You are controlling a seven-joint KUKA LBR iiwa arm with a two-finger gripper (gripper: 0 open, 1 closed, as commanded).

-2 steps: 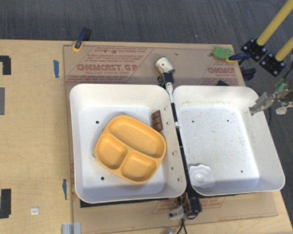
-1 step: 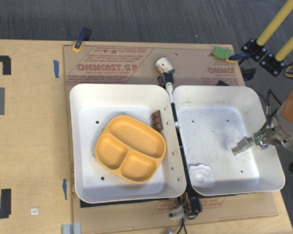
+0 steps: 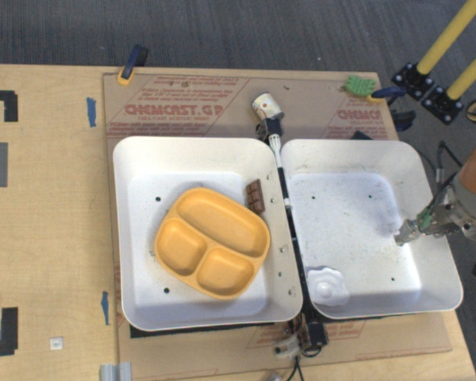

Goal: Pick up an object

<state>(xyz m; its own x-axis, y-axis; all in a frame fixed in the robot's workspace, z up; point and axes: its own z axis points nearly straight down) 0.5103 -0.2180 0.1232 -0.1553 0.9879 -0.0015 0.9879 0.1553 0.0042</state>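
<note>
Jaws (image 3: 403,235) sit at the right white bin's (image 3: 365,165) right edge; spread state unreadable. Yellow three-compartment plastic tray (image 3: 213,241) lies in the left white bin (image 3: 135,213).

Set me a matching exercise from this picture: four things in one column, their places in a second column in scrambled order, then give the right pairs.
Things:
1. yellow divided plate
2. white lump
3. small brown block
4. gripper

Places:
A. near corner of the right bin, beside the divider
B. over the right edge of the right bin
C. middle of the left bin
D. left bin, against the wall shared with the right bin, just beyond the plate

Pairs: 1-C, 2-A, 3-D, 4-B
</note>
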